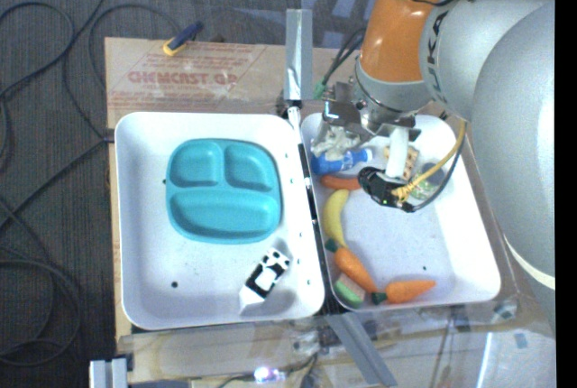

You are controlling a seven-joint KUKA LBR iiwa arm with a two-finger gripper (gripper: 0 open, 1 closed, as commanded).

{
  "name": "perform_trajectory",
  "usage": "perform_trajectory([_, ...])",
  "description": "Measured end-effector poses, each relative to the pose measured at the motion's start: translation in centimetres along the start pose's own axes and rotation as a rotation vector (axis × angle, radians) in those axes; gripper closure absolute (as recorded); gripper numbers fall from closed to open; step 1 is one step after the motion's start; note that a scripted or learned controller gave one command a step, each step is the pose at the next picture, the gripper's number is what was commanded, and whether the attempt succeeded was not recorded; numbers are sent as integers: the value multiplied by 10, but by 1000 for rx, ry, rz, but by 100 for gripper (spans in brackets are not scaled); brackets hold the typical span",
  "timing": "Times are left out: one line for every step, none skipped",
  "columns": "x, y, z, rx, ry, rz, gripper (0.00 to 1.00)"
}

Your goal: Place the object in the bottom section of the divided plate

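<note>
The blue divided plate lies in the left bin, with two small sections at the back and one wide section toward the front. My gripper is low over the back of the right bin, under the orange wrist band. It hangs among toy foods: a white and blue item and a small orange piece lie right by it. The wrist and cables hide the gripper's tips.
A yellow banana, two carrots and a green piece lie in the right bin's front left. A black-and-white block sits in the left bin's front right corner. The arm's grey body covers the right side.
</note>
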State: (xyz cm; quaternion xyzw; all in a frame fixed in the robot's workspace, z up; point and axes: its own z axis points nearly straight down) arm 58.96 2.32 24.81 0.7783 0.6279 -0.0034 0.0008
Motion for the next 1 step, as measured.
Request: perform_trajectory([-13, -51, 16, 1, 3, -60, 100])
